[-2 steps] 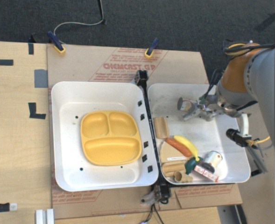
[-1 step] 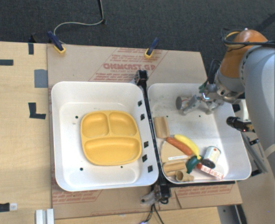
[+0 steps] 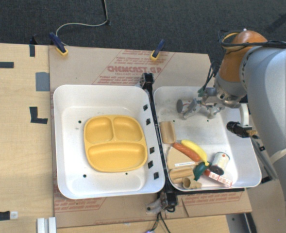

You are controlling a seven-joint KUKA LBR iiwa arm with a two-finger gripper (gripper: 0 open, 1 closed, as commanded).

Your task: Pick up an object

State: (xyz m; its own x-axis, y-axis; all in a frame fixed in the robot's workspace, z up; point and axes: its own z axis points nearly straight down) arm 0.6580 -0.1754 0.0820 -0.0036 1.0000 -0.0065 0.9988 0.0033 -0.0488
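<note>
My gripper [image 3: 200, 108] hangs low over the back part of the right bin [image 3: 240, 149], its two grey fingers spread apart with nothing between them. The objects lie in front of it, nearer the bin's front. A tan wooden block [image 3: 167, 131] rests by the left wall. A yellow banana [image 3: 195, 149] lies across an orange carrot-like piece [image 3: 182, 148]. Further forward are a small white can [image 3: 222, 159], a green toy [image 3: 200, 170], a red-and-white tube [image 3: 219, 178] and tan cylinders [image 3: 182, 172]. The gripper touches none of them.
The left bin [image 3: 65, 130] holds a yellow divided plate [image 3: 116, 143]. A black divider [image 3: 151, 130] runs between the bins. The arm's grey body and orange band [image 3: 242, 42] stand over the right bin's back right corner. Two clamps [image 3: 58, 42] hold the cardboard at the back.
</note>
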